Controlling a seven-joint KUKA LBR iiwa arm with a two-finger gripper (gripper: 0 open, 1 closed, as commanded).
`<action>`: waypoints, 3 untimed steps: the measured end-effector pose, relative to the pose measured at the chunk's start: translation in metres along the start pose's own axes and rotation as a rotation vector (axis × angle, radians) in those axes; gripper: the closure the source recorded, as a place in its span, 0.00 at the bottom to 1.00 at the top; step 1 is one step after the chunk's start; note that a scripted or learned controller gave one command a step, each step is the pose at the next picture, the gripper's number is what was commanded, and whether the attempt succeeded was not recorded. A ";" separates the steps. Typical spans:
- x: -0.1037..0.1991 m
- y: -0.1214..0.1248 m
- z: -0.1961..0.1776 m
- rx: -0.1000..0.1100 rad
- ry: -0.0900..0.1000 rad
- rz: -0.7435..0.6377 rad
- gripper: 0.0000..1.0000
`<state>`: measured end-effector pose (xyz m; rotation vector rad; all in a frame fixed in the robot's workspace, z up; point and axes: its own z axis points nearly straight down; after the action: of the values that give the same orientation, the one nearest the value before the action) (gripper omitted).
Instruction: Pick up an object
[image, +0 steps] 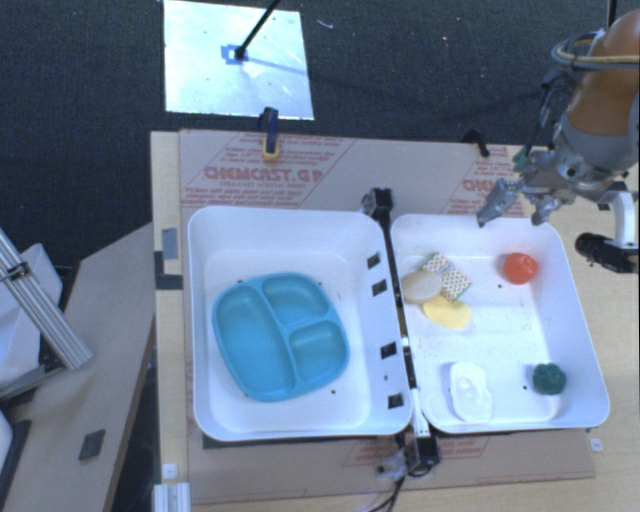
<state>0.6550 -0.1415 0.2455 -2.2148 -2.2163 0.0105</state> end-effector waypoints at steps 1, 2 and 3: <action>0.000 0.002 -0.008 -0.012 -0.002 -0.002 0.00; 0.002 0.001 0.054 -0.008 -0.001 -0.001 0.00; -0.001 -0.003 0.116 -0.008 -0.001 0.000 0.00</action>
<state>0.6510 -0.1420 0.1296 -2.2190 -2.2207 0.0031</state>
